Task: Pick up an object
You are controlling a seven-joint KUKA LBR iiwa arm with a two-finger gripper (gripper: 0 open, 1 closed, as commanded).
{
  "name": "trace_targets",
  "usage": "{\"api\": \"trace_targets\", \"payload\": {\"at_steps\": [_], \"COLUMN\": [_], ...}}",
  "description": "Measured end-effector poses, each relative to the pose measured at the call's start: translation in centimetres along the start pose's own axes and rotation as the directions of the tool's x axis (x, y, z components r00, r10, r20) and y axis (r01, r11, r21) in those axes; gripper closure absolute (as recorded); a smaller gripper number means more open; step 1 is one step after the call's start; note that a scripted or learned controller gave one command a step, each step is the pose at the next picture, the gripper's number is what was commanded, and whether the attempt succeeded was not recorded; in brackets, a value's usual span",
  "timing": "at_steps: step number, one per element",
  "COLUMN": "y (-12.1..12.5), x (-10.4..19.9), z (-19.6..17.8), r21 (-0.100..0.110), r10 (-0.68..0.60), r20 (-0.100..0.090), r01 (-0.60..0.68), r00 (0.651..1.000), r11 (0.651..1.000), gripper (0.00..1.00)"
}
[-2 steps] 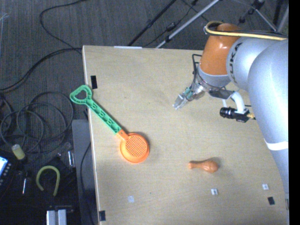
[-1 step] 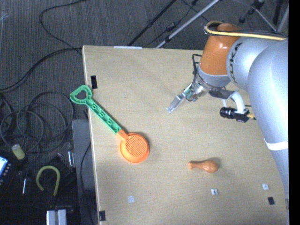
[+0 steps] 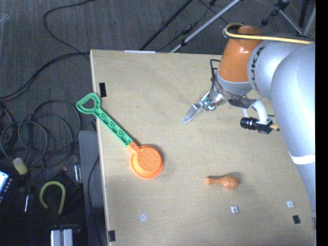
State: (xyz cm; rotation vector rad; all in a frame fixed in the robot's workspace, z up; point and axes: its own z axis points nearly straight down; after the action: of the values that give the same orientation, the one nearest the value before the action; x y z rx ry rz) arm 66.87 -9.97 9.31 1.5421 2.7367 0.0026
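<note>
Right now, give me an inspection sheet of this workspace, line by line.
Surface: flat tan board, a few small markers near its lower edge.
Job's things: green-handled strainer with a round orange mesh head at the left; small orange pear-shaped piece lying lower right. Both lie flat, apart from each other.
Clutter: nothing seen on the board.
Grippers: two-finger gripper hovers over bare board, with nothing between its fingers; open or shut unclear.
Cables: black loops on the floor at left; one black cable snakes across the carpet.
Surroundings: dark carpet, metal stand legs at top, a green U-shaped thing on the floor.
</note>
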Motion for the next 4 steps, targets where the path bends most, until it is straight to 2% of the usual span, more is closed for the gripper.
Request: {"api": "trace_targets", "payload": {"at_steps": [1,2,3,4], "y": [0.1,2.1,2.1,-1.1], "x": [0.0,3.5,3.5,0.3], "z": [-0.9,-9.1,-9.1,-2.7], "r21": [-0.002,0.001,0.001,0.005], "r10": [0.001,0.116,0.116,0.401], "r20": [0.000,0.001,0.001,0.001], "r01": [-0.001,-0.116,-0.116,-0.401], "r00": [1.000,0.993,0.993,0.916], "r11": [1.000,0.993,0.993,0.916], "gripper": [1.00,1.00,0.00,0.00]}}
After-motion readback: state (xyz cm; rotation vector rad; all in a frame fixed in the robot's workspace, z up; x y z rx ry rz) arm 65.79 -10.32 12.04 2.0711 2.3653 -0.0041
